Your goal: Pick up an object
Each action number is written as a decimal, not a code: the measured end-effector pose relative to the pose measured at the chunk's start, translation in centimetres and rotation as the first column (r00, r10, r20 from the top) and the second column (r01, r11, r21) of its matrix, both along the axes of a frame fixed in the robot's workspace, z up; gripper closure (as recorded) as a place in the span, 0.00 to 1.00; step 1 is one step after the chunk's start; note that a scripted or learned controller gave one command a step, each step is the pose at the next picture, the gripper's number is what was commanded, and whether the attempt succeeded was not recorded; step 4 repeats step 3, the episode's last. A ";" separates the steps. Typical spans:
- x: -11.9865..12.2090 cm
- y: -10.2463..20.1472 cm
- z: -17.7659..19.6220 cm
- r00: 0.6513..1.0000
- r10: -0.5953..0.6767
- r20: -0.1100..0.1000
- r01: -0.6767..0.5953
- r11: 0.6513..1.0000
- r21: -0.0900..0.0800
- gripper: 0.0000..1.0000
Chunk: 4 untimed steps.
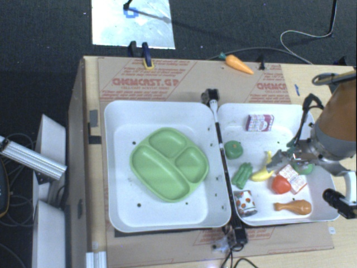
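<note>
My gripper [280,161] hangs over the right bin [279,109], reaching in from the right. Its tip is just above the yellow banana [261,175] and close to the red tomato [280,185]. A white and red packet [295,178] lies partly under the wrist. Nothing shows as held. Also in this bin are a green pepper [232,148], a green pickle [242,175], a purple and white carton [259,122], a brown drumstick [293,207] and a small patterned box [245,202].
The left bin [120,127] holds a green divided plate [169,163]. An orange carrot [239,64] lies on the cardboard behind the bins. A clamp [211,97] sits at the far end of the divider between the bins.
</note>
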<state>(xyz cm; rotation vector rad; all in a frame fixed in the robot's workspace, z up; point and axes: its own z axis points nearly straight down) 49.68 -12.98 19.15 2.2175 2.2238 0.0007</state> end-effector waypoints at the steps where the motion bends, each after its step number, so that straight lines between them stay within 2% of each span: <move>1: 3.3 -2.2 -10.4 1.000 0.000 0.009 0.000 1.000 -0.002 0.00; 2: 3.4 -2.4 -9.2 1.000 -0.001 0.017 0.001 1.000 -0.007 1.00; 3: 3.3 5.0 -0.6 1.000 0.002 0.003 -0.002 1.000 0.001 1.00; 4: 3.3 5.0 -0.6 1.000 0.002 0.003 -0.002 1.000 0.001 1.00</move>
